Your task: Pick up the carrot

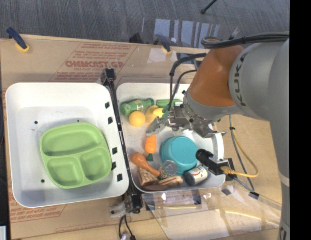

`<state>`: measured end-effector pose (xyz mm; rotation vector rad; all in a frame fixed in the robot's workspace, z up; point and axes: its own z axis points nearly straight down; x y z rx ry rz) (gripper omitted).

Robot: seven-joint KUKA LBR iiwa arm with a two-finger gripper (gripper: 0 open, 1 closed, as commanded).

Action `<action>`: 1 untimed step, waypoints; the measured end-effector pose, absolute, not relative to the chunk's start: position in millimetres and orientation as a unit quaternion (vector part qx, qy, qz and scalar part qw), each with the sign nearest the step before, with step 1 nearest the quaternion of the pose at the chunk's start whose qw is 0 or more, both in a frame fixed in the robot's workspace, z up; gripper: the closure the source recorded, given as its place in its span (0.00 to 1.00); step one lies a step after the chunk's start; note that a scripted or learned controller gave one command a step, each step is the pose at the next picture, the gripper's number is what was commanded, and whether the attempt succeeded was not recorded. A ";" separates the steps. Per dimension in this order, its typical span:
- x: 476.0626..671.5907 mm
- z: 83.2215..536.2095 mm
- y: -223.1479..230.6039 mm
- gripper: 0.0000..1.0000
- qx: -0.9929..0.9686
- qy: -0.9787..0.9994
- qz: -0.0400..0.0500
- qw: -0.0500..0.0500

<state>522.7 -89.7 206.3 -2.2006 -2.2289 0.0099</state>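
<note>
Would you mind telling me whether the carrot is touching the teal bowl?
Cannot tell. In the camera view, the carrot lies right beside the teal bowl, with no plain gap or contact visible.

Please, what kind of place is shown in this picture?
Probably a robotics lab test bench. A large grey robot arm with an orange band reaches over two shallow white plastic bins: one holds a green divided plastic tray, the other toy food, such as a small orange carrot.

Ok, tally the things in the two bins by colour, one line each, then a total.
Green: 3, divided plate, bottle, small piece
Yellow: 2, and
Orange: 2, carrot, piece
Teal: 1, bowl
Other, partly hidden clutter: uncounted
Total: 8
</note>
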 end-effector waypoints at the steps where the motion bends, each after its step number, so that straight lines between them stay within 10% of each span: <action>1: 536.9 107.0 -113.6 0.00 -0.746 -0.666 0.001 0.002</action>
